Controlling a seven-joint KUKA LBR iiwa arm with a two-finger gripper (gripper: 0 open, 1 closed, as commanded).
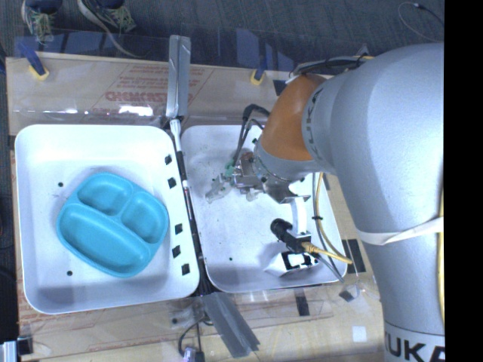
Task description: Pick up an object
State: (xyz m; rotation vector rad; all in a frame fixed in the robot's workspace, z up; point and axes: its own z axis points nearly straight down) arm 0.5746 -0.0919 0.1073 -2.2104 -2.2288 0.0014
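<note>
The blue divided tray (113, 225) lies flat in the left bin (26, 153), in the lower left of the frame, with its three compartments facing up. The grey arm (377, 142), with its orange band (290, 123), comes in from the right of the frame and bends down over the right bin (241, 243), with the gripper (220, 185) low over that bin's upper left part, near the wall between the two bins and well apart from the tray. The gripper is small and blurred against the white floor, so I cannot tell how far open it is or whether it has hold of anything
</note>
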